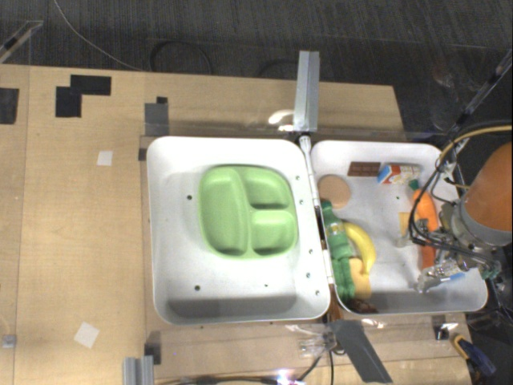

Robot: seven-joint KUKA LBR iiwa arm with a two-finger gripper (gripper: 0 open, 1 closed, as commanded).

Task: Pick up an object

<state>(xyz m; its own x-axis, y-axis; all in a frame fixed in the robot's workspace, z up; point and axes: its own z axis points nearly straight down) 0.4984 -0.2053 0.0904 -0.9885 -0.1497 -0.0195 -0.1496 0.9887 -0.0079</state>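
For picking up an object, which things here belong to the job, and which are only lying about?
Job:
- two-finger gripper, low in the right white bin
- yellow banana
- green plastic toy
- orange carrot-like piece
- round tan disc

Lying about:
- green divided plate in the left white bin
- wooden bench

A pale, matt, wood-like finish is seen on the tabletop (80, 239), with faint grain. The two white bins, left (172, 215) and right (393, 259), appear as smooth moulded plastic with a soft sheen. The green divided tray (244, 211) is rendered in smooth, slightly glossy plastic. A glossy plastic look is given by the yellow banana (362, 247). Brushed grey metal is shown by the bracket (307, 91) behind the bins. The floor (240, 14) beyond is covered in dark, rough-textured carpet.
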